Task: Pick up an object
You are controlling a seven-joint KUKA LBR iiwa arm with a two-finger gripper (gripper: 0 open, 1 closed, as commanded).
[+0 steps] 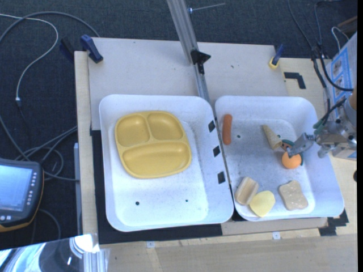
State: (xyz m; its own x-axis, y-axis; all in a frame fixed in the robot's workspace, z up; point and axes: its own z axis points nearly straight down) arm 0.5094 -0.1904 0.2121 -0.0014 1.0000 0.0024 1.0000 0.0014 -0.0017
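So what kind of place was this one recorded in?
Most likely a robotics lab test bench, not a kitchen: two white bins sit on a clamped board, the food looks like toy pieces, such as the hot dog, and loose cables trail over dark carpet beside a handheld control screen.

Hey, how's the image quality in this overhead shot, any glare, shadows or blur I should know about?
Camera view: lighting is even and soft, with faint shadows under the yellow plate and the orange ball; a bright reflection sits at the bottom-left corner; the tool by the right bin looks slightly blurred; the small foods are low in detail.
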